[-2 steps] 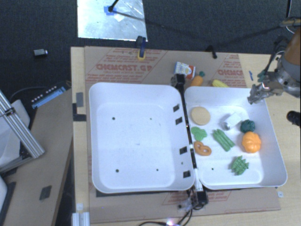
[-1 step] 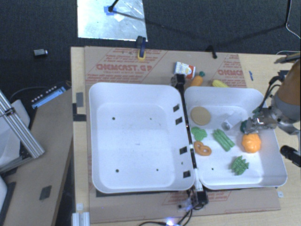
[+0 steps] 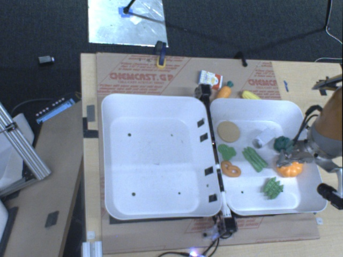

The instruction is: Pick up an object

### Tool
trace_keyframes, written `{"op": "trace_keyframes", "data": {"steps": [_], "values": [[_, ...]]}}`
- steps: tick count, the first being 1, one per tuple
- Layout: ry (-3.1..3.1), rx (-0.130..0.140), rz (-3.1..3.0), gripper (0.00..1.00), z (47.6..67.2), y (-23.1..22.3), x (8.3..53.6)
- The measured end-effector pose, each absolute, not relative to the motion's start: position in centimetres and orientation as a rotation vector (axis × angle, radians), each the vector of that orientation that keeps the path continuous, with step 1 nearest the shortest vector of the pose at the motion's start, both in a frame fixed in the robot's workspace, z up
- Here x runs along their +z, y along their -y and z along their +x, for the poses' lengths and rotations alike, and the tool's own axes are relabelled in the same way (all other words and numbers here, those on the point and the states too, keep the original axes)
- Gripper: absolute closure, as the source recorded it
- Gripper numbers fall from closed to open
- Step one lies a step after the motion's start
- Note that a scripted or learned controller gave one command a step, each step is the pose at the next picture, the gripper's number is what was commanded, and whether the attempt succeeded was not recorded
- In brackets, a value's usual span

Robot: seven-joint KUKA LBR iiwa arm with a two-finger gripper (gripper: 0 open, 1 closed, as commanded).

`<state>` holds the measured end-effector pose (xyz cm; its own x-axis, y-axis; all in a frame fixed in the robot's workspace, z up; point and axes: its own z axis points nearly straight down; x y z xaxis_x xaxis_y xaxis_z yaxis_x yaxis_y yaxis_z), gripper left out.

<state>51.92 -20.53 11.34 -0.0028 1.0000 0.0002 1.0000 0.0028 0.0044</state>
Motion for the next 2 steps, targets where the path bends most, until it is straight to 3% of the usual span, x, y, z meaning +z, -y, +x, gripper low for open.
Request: {"op": "trace_keyframes", "data": {"steps": [1,2], "values": [[-2.255,-0.039,2.217,1.0,66.3,16.5,8.8],[-2.22,0.01,2.208,1.0,65.9,16.0,28.8]]}}
